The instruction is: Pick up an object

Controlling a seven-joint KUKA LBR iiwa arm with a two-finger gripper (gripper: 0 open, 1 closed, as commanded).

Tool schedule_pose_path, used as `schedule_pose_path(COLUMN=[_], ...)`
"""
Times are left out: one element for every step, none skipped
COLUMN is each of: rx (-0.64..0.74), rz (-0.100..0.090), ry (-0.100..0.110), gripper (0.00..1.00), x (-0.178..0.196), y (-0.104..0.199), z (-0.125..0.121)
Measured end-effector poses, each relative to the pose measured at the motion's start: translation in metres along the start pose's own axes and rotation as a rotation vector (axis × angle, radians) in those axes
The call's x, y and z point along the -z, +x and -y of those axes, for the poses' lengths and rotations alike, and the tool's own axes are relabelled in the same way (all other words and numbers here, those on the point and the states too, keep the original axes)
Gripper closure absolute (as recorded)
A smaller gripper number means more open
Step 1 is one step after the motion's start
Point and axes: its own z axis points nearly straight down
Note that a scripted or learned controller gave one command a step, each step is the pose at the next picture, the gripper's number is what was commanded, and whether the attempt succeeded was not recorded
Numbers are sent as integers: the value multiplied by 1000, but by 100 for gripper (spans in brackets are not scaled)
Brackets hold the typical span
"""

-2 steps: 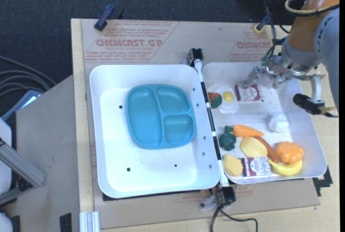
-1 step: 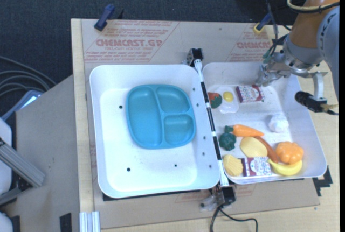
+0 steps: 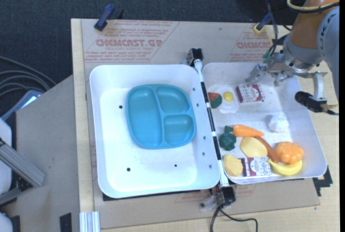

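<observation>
Jaws hover beside red carton, near fried egg.

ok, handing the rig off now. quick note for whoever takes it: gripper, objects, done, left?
Gripper: low over the far end of the right bin, just beside the small red-and-white carton; nothing visibly held.
Objects: toy food is all in the right bin, carrot, broccoli, banana, orange pepper, white lump. Blue divided tray sits in the left bin.
Done: nothing lifted.
Left: grasp and lift one object.
</observation>
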Motion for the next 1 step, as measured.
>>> schedule_pose_path(rx=[-2], rz=[1], ry=[-1], gripper=[0], x=[-14], y=[31], z=[0])
